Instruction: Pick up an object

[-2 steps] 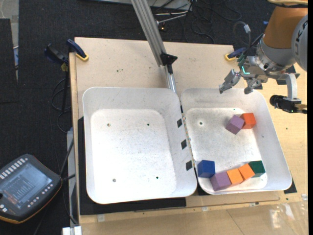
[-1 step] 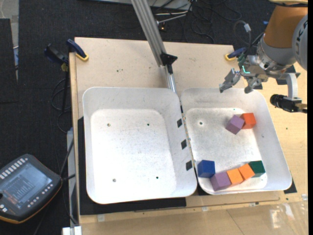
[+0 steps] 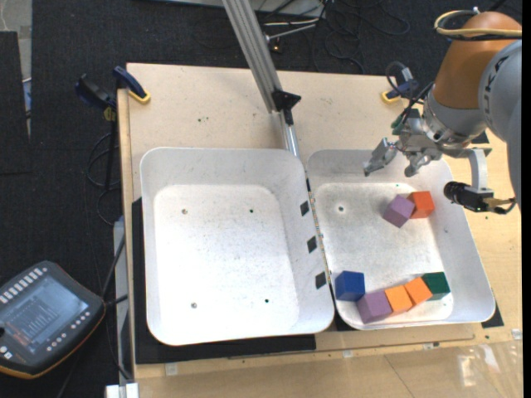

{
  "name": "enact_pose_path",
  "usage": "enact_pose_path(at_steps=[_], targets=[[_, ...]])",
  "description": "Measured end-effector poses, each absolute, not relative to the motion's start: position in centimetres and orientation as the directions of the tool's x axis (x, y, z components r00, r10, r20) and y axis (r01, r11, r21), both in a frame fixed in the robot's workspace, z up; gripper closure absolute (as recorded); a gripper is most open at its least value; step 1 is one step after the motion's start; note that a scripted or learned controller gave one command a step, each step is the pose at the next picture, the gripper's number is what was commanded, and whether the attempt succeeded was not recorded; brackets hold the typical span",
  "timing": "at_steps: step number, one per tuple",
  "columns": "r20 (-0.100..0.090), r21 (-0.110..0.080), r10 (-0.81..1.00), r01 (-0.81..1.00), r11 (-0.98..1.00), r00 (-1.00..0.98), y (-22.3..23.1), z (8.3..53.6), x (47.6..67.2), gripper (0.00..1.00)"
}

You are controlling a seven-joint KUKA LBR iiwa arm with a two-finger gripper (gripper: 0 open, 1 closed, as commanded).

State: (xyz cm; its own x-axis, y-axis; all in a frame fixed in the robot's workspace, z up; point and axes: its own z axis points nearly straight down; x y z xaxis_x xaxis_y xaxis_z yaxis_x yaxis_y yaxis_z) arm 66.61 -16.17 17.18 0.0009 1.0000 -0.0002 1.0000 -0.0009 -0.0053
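Observation:
The right bin point(image 3: 465, 247) holds several small blocks. A purple block point(image 3: 399, 211) and an orange block point(image 3: 422, 204) lie side by side near its far right. Along the near edge sit a blue block point(image 3: 349, 285), a second purple block point(image 3: 373, 306), an orange block point(image 3: 399, 297) and a green block point(image 3: 434, 285). My gripper point(image 3: 392, 162) hangs over the bin's far edge, up and left of the purple and orange pair. Its two fingers are spread apart with nothing between them.
The left bin point(image 3: 158, 222) lies beside the right one. A metal pole point(image 3: 253, 44) slants down from the top to the bins' shared far corner. Clamps point(image 3: 133, 85) grip the board's far corners. A teach pendant point(image 3: 41, 317) lies at lower left.

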Motion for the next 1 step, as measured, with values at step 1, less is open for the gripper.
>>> enact_pose_path(at_steps=[1], targets=[[0.0,-0.005,1.0,1.0,0.002,-0.002,-15.94,10.74,66.62,0.0]])
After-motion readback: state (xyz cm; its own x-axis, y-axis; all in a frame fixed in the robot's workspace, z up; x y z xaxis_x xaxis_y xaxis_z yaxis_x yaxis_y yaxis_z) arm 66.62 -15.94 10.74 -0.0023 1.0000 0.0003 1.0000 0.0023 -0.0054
